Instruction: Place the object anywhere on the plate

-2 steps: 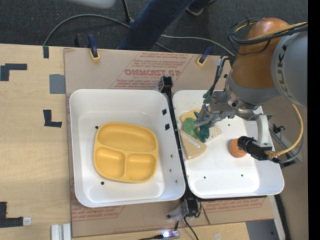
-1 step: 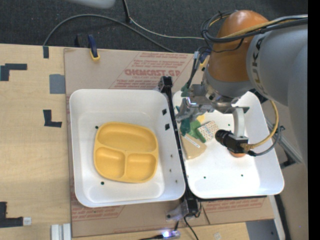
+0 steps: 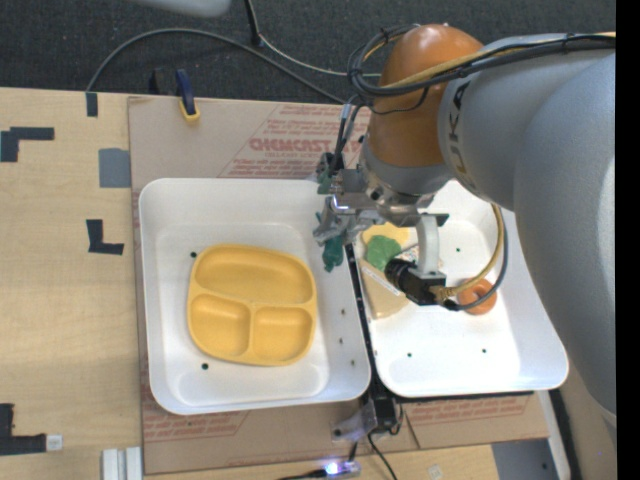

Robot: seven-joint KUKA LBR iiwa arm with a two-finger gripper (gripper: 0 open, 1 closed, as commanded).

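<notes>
Gripper (image 3: 335, 236) hangs over the divide between bins, finger state impossible to tell; pickup seemingly underway; next, carrying an object leftward onto the yellow plate (image 3: 252, 303).

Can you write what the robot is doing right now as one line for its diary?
arm: over divider between bins | gripper: low at right bin edge, grip unclear | yellow plate: in left bin, nothing on it | green object: right bin

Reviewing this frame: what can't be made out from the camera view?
- Pincer: the wrist covers it, so open or shut is unclear.
- Green object and orange object in the right bin: the arm hides part of each, so their shapes are unclear.
- Yellow plate: fully visible.
</notes>
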